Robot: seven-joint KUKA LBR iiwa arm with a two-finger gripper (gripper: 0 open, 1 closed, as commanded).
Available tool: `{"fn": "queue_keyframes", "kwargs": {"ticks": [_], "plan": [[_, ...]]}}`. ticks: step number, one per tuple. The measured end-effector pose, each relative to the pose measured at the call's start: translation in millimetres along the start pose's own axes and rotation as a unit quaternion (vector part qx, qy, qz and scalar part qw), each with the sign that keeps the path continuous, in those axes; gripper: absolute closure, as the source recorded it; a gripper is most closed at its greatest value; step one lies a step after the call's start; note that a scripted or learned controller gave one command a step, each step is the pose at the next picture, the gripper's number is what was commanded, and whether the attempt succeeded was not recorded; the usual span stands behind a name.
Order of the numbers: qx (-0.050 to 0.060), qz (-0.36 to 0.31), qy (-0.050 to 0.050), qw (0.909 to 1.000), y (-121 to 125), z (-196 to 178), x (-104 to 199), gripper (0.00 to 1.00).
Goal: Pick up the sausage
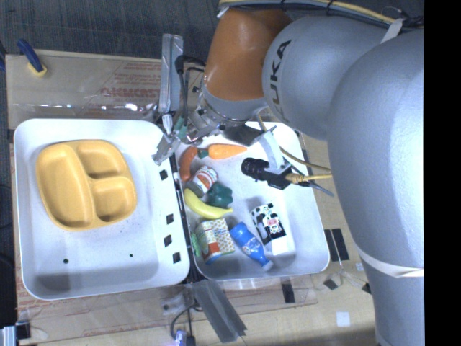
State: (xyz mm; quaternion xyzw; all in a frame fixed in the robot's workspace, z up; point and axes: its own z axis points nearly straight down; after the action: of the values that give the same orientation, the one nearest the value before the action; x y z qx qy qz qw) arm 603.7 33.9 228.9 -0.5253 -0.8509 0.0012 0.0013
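Seemingly the gripper (175, 137) is poised just above the sausage (186, 163) for a pick; a carrot (225, 150) is crowded beside the sausage; gripper opening cannot be told

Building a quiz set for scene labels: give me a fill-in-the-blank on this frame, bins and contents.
1. The yellow compartment tray lies in the ____ bin of the camera view.
2. The banana lies in the right bin and its colour is ____.
3. The carton with black and white cow patches sits to the ____ of the blue bottle in the camera view.
4. The carrot in the right bin is coloured ____.

Missing words: left; yellow; right; orange
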Motion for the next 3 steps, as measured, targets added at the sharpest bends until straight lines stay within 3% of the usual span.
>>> {"fn": "queue_keyframes", "kwargs": {"ticks": [1, 2, 3], "plan": [[-0.001, -0.074, -0.001, 0.9973, -1, -53, 17, 0.00], [0.000, -0.068, 0.000, 0.9977, -13, 39, -55, 0.00], [-0.002, -0.075, -0.001, 0.9972, -10, 37, -65, 0.00]]}}
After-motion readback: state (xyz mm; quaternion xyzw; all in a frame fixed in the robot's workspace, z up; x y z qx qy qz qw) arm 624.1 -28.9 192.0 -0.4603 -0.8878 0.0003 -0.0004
